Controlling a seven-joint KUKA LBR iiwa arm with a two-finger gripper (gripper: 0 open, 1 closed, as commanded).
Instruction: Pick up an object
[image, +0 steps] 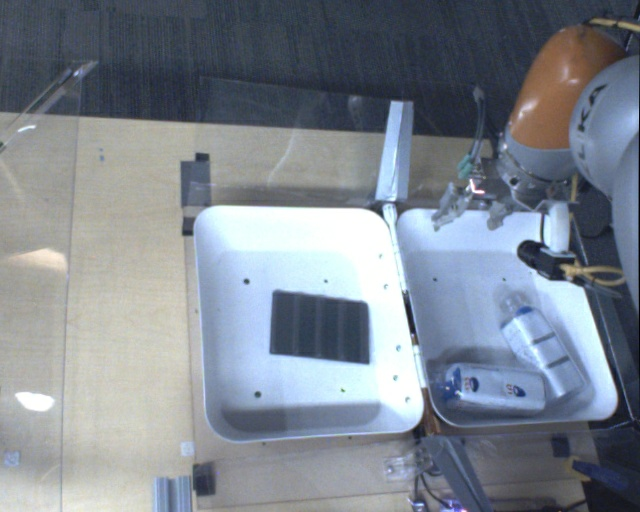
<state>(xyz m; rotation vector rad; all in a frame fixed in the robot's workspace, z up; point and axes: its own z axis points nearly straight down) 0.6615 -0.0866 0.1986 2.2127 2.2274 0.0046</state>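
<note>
In the upper right, above the far rim of the right bin (600, 405): the grey arm (600, 110) with its orange band, wrist bent down toward the bench (110, 330). Gripper (472, 205) at the bin's back edge, metal fingers (448, 208) pointing left and downward, nothing visible between them; whether apart or together, cannot tell from this angle.

Inside the right bin, along the near wall: a white tube or bottle with a blue label (492, 387), lying on its side, cap end toward the left corner. Just beside it, toward the right wall: a clear plastic bottle (540, 345), also lying down, tilted diagonally, neck toward the bin's middle, lower end close to the white tube, possibly touching. Both well apart from the gripper.

In the left bin (225, 300): a flat dark ribbed rectangle (320, 327) near the centre of the floor, apart from every wall.

Behind the bins: an upright metal post (395, 150) at the seam between them.
</note>
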